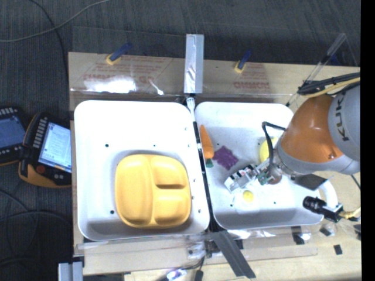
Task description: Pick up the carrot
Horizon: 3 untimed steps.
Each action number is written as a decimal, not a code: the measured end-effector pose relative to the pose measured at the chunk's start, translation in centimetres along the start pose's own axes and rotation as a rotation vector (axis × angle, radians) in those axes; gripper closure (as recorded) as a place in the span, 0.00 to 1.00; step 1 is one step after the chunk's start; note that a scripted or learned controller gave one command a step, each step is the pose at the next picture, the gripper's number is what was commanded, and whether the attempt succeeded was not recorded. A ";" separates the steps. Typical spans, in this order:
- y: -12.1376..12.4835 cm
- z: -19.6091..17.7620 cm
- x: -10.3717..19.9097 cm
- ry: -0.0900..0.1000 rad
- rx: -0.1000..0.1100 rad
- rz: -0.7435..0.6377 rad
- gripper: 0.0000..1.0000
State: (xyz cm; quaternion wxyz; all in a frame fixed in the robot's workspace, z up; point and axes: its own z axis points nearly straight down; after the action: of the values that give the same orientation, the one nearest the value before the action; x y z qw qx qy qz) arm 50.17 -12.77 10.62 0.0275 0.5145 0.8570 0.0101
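Note:
The carrot [205, 143] is a small orange piece lying against the left wall of the right bin [275, 215], pointing toward the back. My gripper [238, 179] hangs low over the middle of that bin, to the right of the carrot and nearer the front, apart from it. A purple toy [225, 157] lies between the carrot and the gripper. The grey arm with its orange band [310, 136] reaches in from the right and covers part of the bin's right side.
A yellow divided plate [153, 189] lies in the left bin [94, 133]. A small yellow piece [248, 196] rests just in front of the gripper. Another yellow object [263, 150] is half hidden behind the wrist. A handheld pendant [47, 151] lies left of the bench.

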 end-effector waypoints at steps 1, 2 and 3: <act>-0.9 -2.3 2.1 0.036 0.053 0.183 0.00; -0.5 1.2 3.3 0.036 0.051 0.062 0.00; -2.9 1.6 -2.2 0.032 0.036 -0.019 0.00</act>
State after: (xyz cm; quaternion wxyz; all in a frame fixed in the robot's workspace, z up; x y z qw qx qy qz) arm 48.77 -16.08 9.01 0.0045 0.5067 0.8621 0.0027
